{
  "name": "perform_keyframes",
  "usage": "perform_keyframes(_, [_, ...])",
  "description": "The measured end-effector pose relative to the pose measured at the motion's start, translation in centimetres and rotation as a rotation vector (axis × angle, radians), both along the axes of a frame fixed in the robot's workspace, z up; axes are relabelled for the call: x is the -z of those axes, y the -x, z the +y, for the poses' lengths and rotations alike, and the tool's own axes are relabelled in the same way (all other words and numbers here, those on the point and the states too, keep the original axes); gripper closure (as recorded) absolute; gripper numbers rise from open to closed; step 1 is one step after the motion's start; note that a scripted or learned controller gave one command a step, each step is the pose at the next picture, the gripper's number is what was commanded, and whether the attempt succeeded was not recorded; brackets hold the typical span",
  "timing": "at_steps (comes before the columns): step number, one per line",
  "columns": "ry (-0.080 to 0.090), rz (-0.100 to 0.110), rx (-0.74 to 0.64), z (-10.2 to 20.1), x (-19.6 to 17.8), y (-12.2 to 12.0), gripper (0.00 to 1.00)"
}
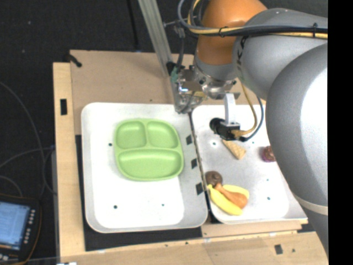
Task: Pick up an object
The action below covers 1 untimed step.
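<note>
**Loose items on the bin floors; gripper up at the divider**

Right bin (259,210), pickable items, all lying on the white floor:
- Tan waffle cone piece (236,149), upper middle of the bin, lying on its side.
- Small brown doughnut (213,178), close to the bin's left wall, below and left of the cone.
- Yellow banana (219,204), just below the doughnut, in the bin's near left corner. An orange piece (235,193) lies across its upper side, touching it; what it is I cannot make out.
- Dark reddish-purple item (268,154), right of the cone and apart from it, partly cut off by the arm's grey casing. Too small to identify.

Left bin (99,208): one green divided plate (149,149), flat, three compartments up, set in the upper middle of the bin. Two small compartments at the far side, one long one at the near side.

Gripper (183,107): sits at the far end of the strip between the two bins, above the rim, pointing down. It is well apart from the cone and from the plate's upper right corner. Whether it is released or clenched cannot be told from this angle.

Arm (287,76): grey bulk comes in from the right and covers the right bin's far right side. Its orange band (226,15) is directly above the gripper.

Surroundings: both bins rest on a pale wooden bench (110,76). A slanted metal post (153,29) rises behind the gripper. A small lit screen (14,225) sits off the bench at the lower left.
</note>
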<state>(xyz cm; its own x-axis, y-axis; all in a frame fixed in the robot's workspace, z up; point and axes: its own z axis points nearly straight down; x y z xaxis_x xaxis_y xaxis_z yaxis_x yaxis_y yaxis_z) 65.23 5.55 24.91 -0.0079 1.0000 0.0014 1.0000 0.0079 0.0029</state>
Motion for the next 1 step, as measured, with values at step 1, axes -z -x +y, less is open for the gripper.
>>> perform_keyframes(1, [0.003,0.003,0.004,-0.43,0.07,0.06,0.0])
